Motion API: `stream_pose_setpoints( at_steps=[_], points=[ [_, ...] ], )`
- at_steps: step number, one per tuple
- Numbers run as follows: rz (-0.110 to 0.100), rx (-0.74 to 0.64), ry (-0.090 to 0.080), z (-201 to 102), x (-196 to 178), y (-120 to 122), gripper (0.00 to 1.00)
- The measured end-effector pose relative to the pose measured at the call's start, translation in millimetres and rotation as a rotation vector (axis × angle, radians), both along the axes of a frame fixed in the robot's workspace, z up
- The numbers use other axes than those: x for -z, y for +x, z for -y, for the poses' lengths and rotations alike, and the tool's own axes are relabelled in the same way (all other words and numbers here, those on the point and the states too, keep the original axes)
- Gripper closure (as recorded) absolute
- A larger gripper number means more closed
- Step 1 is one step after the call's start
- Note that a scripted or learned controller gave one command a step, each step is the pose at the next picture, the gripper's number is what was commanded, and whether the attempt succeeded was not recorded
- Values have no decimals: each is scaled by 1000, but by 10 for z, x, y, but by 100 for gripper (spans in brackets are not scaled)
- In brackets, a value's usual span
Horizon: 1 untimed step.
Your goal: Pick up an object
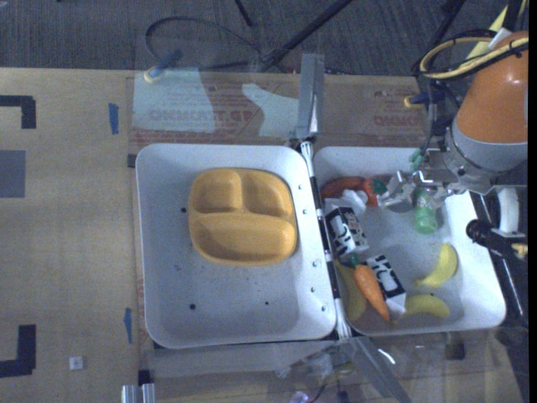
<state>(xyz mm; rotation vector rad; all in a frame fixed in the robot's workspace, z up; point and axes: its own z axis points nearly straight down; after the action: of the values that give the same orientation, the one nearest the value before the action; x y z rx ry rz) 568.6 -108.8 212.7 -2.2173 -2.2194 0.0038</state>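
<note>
While the grey arm [495, 107] with its orange band is seen reaching in from the right, the gripper [409, 187] is held low over the far part of the right bin [491, 309], just beside a small green bottle [426, 215]. Whether the claw is clenched or released cannot be told from this slant, and nothing is seen gripped in it. The things to be picked are gathered in that right bin: a red and orange item [344, 185] is lodged at the far left corner, a black-and-white packet [346, 232] is laid near the left wall, and a second black-and-white packet [388, 275] is set nearer the front, touching a carrot [370, 290] that is pointed toward the front edge. One banana [443, 265] is placed right of the middle, and another banana [426, 306] is laid along the front, close to the carrot's tip. A yellow divided plate [243, 215] is rested alone in the far half of the left bin [168, 309]. Both bins are set side by side, touching, on the wooden bench [67, 225].
</note>
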Motion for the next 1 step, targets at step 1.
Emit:
stream_pose_setpoints(
  at_steps=[1],
  points=[
    [3, 58, -2, 264, 1205, 638, 0]
  ],
)
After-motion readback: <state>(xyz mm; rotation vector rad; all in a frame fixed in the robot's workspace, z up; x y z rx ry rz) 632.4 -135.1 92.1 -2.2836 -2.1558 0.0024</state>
